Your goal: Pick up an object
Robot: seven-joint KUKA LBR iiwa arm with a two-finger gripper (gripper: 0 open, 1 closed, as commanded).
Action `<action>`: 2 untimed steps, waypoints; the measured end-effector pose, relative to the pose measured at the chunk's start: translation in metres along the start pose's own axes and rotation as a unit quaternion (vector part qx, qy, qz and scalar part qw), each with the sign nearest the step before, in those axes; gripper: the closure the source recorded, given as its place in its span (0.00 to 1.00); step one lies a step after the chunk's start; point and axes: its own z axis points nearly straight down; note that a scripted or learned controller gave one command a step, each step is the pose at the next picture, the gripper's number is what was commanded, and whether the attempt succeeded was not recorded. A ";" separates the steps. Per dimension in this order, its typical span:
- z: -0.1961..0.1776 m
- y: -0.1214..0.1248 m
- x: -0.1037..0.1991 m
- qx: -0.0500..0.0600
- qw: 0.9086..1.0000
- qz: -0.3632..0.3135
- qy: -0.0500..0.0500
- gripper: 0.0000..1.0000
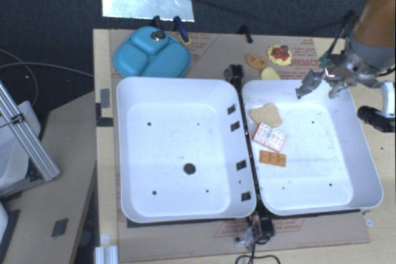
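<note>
My end effector (319,85) hangs over the far right corner of the right-hand shallow white bin (346,195), its two metal fingers (304,88) spread apart with nothing between them: released, grasping nothing.

The things I could pick lie to the left of my end effector and nearer the camera, clustered against this bin's left wall. Closest is a tan, toast-shaped flat piece (266,114), a little way off on the bin floor, roughly as broad as long, so no clear long axis. Just beyond it, touching or nearly touching its near edge, is a white flat packet with red print (270,136), lying askew. Further still, just beside the packet, is a small orange cracker-like rectangle (272,159), its long axis running about left to right across the bin.

All three look thin and flat, so I judge a grasp would have to catch an edge. The tan piece is my likeliest target; reaching it calls for moving left, toward the camera, and down.
</note>
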 end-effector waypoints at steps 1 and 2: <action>0.128 -0.033 -0.050 0.005 1.000 0.003 0.000 0.00; 0.110 -0.029 -0.047 -0.002 1.000 0.001 0.000 1.00</action>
